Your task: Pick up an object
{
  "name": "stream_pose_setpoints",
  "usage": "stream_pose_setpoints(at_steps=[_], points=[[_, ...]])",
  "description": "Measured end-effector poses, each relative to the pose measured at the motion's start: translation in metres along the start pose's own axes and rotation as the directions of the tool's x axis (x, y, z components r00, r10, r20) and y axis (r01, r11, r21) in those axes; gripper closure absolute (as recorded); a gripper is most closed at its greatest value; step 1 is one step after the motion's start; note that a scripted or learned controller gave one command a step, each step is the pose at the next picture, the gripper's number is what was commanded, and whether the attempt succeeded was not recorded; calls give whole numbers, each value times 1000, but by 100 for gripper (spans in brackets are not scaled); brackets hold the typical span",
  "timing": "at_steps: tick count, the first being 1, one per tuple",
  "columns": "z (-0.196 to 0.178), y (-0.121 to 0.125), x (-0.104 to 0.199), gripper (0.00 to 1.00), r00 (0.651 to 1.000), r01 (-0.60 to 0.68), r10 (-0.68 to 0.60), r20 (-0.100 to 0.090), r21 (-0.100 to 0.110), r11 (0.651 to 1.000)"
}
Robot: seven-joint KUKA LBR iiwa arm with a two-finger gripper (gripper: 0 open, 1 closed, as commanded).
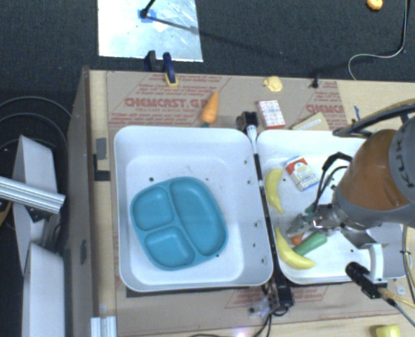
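Two yellow bananas (273,189) are seen in the right bin (347,276); the gripper (307,225) is lowered over a green object (311,243).

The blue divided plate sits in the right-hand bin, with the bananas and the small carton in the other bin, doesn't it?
Not quite: the camera view shows the blue divided plate in the left bin, not the right-hand one. The bananas and the small carton are in the other bin, the right one, as you said.
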State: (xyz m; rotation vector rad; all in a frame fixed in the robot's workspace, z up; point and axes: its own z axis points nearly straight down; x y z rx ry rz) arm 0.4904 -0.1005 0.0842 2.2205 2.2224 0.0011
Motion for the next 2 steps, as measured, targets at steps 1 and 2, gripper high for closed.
stream_pose_setpoints(at_steps=[1,2], points=[[-11,2,1,100,1000,1,-1,-2,-3,1000],[-137,53,62,100,1000,13,-13,0,-17,1000]])
